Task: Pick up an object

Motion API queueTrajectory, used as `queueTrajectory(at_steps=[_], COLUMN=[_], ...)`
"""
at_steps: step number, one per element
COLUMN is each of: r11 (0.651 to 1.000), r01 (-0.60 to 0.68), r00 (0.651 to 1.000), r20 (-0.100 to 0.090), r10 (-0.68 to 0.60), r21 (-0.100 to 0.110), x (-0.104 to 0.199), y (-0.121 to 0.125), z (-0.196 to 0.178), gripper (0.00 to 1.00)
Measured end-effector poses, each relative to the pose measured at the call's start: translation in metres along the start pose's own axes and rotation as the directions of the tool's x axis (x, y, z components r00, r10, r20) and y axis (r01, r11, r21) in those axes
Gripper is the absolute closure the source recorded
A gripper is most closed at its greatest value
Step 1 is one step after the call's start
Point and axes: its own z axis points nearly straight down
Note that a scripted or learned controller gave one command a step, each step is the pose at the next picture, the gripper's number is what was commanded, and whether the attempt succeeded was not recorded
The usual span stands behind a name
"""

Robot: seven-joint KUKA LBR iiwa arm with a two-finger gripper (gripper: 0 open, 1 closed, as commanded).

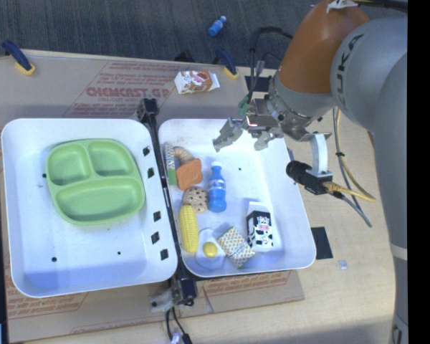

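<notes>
You see the grey two-finger gripper (245,136) above the right shallow white plastic bin (299,210), fingers spread apart, holding nothing; the small blue plastic bottle (216,188) lies below among toy foods.

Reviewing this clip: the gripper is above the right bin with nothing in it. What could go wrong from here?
1. The items crowd the right bin's left side: the blue bottle, orange block and cookie lie close together, so the open gripper may nudge or catch two at once.
2. The corn lies along the bin's wall, leaving little room for a finger.
</notes>
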Motion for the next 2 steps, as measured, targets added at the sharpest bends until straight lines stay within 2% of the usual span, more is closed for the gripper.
queueTrajectory(at_steps=[1,2], r11=[1.000,1.000], r01=[0.000,-0.002], r00=[1.000,1.000], r20=[0.000,0.006], r10=[0.000,0.003], r21=[0.002,-0.005], x=[0.002,0.006], y=[-0.038,-0.071], z=[0.110,0.168], gripper=[0.00,0.00])
